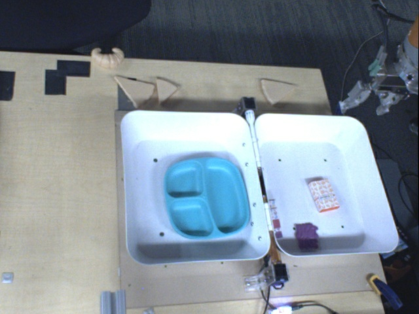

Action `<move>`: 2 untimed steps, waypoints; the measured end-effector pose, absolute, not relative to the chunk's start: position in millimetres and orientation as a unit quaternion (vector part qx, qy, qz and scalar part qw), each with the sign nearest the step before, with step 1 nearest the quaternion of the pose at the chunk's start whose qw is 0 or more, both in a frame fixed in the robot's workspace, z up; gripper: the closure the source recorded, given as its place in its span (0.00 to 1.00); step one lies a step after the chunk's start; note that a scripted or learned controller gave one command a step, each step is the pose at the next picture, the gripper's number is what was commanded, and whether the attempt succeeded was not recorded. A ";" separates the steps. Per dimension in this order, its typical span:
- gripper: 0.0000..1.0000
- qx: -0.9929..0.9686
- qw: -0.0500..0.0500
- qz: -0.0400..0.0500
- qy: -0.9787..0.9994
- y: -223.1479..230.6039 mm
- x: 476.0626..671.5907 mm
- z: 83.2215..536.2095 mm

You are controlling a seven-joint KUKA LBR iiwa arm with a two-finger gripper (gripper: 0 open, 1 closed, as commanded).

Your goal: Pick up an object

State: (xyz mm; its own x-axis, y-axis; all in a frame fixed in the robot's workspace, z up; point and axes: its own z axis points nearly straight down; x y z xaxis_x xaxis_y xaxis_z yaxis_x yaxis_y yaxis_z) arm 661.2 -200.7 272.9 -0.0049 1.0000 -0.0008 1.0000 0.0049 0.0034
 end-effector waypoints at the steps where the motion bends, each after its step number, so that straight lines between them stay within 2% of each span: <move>1: 0.00 0.705 0.002 0.002 0.709 -205.1 658.2 96.7; 2: 0.00 0.706 0.001 0.001 0.708 -206.1 597.3 104.1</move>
